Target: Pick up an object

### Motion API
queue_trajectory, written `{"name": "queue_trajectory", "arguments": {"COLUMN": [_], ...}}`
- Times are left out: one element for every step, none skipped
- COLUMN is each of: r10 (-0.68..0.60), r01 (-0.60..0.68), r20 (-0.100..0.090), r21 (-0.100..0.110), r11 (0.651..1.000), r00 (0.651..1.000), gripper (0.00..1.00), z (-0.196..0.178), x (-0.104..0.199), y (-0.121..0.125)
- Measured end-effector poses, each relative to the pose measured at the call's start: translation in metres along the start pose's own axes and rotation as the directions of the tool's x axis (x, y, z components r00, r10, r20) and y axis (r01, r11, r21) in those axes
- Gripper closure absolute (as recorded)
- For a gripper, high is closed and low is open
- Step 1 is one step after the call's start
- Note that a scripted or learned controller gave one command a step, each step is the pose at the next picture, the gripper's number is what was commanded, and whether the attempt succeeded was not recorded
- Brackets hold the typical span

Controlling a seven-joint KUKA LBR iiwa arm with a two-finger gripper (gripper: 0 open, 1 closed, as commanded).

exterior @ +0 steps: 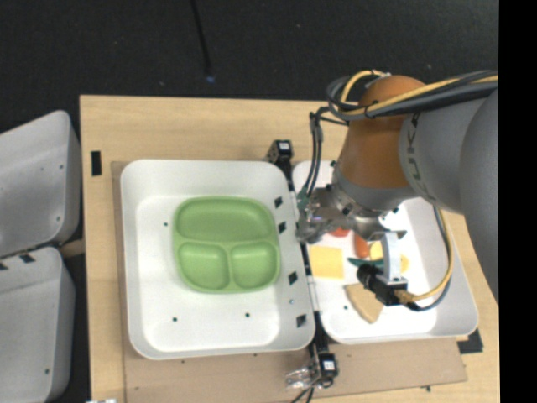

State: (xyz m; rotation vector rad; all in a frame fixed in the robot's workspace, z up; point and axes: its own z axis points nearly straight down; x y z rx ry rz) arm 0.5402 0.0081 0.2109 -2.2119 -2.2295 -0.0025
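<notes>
Arm [394, 158] overhead hides right bin [457, 305] contents; end effector obscured.

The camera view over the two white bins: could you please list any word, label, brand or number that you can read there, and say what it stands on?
None can be read with certainty.
Dark lettering runs down the grey arm link beside the orange band: too blurred and cut off to read.
The green three-compartment plastic plate, the yellow square piece and both shallow white bins carry no visible text.

A robot lab: a wooden bench [201, 112] bearing two white bins [143, 225], cabled grey arm [453, 141] overhead.
</notes>
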Motion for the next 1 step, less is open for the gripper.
{"name": "queue_trajectory", "arguments": {"r10": [0.000], "r01": [0.000], "r20": [0.000], "r21": [0.000], "r11": [1.000], "r00": [1.000], "gripper": [1.00], "z": [-0.0180], "x": [0.0501], "y": [0.0042]}}
